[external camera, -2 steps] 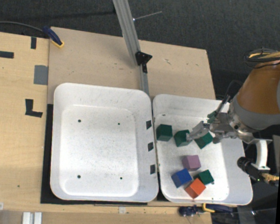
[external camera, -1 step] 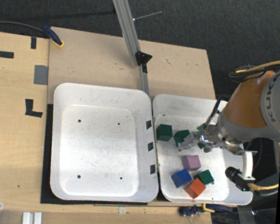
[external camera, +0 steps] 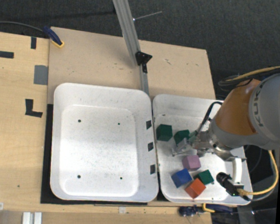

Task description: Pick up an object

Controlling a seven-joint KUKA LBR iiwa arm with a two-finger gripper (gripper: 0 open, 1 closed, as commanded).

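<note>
Several small blocks lie in the right bin (external camera: 172, 105). A dark green cube (external camera: 164, 132) sits at its left, with a second green block (external camera: 181, 136) just to the right of it. Lower down are a lilac cube (external camera: 192, 162), a blue cube (external camera: 181, 177), a small green block (external camera: 205, 177) and an orange-red cube (external camera: 196, 188). My gripper (external camera: 185, 146) reaches in from the right, low over the bin, between the second green block and the lilac cube. I see nothing clearly held in it.
The left bin (external camera: 100, 142) is wide and shallow, and shares a raised rim with the right bin. A slanted metal bar (external camera: 130, 32) crosses the bench behind the bins. The arm's orange wrist band (external camera: 234, 113) overhangs the right bin's far right side.
</note>
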